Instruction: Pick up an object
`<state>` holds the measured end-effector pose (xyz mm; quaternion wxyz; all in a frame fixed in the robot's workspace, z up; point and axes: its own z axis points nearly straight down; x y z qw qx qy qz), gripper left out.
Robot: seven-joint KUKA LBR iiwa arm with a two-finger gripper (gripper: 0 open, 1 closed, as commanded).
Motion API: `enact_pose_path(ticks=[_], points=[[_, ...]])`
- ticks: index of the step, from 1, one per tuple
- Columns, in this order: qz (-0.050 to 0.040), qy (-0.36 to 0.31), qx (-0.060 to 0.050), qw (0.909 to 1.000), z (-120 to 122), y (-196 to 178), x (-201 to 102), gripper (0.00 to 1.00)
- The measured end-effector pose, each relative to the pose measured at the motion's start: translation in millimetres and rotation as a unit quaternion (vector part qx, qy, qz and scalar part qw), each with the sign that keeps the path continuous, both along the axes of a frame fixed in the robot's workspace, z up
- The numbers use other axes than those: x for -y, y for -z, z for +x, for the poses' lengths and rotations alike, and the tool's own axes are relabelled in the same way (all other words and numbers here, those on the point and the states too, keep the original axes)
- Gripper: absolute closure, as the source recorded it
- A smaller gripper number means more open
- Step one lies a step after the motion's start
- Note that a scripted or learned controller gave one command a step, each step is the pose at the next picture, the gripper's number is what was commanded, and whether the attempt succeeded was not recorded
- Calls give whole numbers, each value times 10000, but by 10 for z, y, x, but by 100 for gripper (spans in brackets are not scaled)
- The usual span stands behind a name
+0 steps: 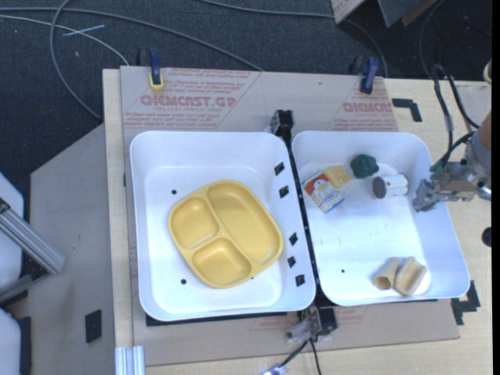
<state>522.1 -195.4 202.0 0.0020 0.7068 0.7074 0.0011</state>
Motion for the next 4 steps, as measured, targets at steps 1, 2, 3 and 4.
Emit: enact_pose_path(ticks=[1,2,3,4], points=[[-2,-2,-2,10000,9,-525,2,100],[22,-21,-29,10000,-79,-567,-491,100],[19,-18,-35,10000,-132,-504,-1114,100],[18,-19,-38,10000,-84,-384,-1605,100]])
